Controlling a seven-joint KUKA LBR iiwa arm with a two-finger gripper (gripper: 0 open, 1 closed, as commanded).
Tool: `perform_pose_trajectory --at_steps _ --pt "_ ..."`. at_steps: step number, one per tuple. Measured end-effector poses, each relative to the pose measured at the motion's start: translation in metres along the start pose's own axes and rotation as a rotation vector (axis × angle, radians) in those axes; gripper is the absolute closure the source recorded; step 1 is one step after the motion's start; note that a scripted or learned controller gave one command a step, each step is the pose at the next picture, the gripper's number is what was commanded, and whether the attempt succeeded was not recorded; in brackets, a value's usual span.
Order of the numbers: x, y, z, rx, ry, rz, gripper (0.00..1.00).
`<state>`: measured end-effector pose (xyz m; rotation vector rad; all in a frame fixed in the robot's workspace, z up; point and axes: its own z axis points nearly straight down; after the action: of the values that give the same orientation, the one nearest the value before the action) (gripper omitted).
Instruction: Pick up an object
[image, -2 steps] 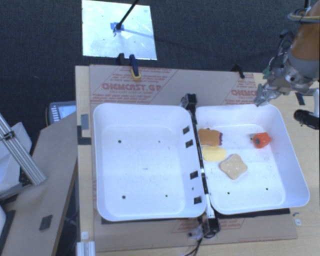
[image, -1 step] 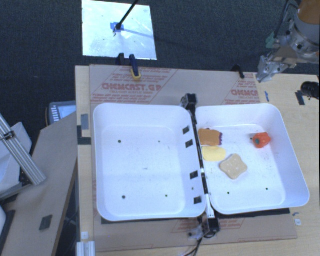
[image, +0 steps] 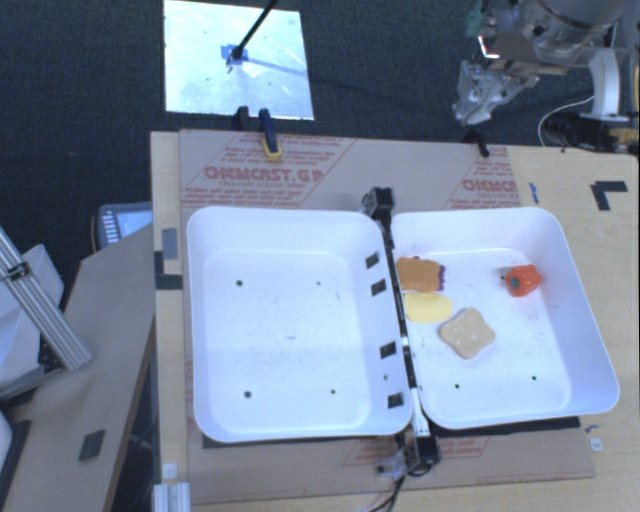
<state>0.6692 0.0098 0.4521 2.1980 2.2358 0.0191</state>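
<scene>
Toast slice (image: 467, 333) lies in the right bin (image: 575, 330), well below the raised gripper (image: 474, 108); whether its fingers are spread cannot be told.

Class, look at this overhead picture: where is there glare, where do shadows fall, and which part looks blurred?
Camera view: the shiny plate behind the bench glares bright white; the white bins look evenly lit, with soft shadows along their inner walls; the toy foods, such as the orange tomato, stay fairly sharp; the claw at the top right looks slightly blurred.
</scene>
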Motion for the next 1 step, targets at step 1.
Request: perform_pose_trajectory --at_steps 1 --pt "0.0901 0.0001 0.0146 0.012 0.000 0.003 1.00"
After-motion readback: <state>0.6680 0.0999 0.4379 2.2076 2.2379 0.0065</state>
